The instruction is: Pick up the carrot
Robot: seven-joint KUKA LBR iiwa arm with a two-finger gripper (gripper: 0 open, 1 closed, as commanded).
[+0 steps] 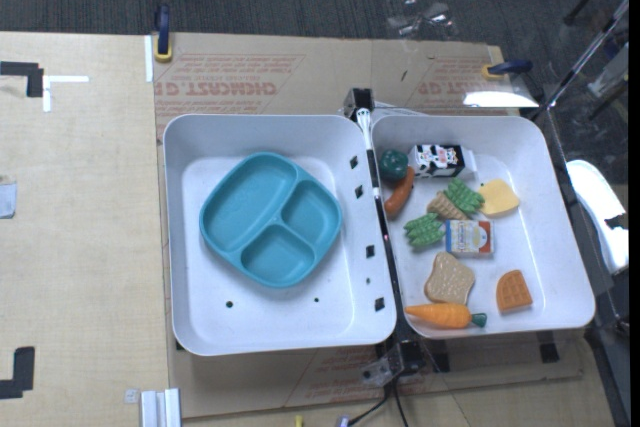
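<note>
You've got the carrot (438,316) lying flat at the bottom edge of the right bin (560,215), lower centre-right of frame, green tip pointing right, against the near wall. Bread slice (449,279) sits just above it, close or touching; orange waffle (513,292) to its upper right. Watch the second orange-red piece (400,195) near the bin's left wall, higher up, tilted, dark green ball (393,163) just above it. Left bin (190,315) holds a teal divided plate (270,218). Gripper jaw state: you can't tell from this frame
</note>
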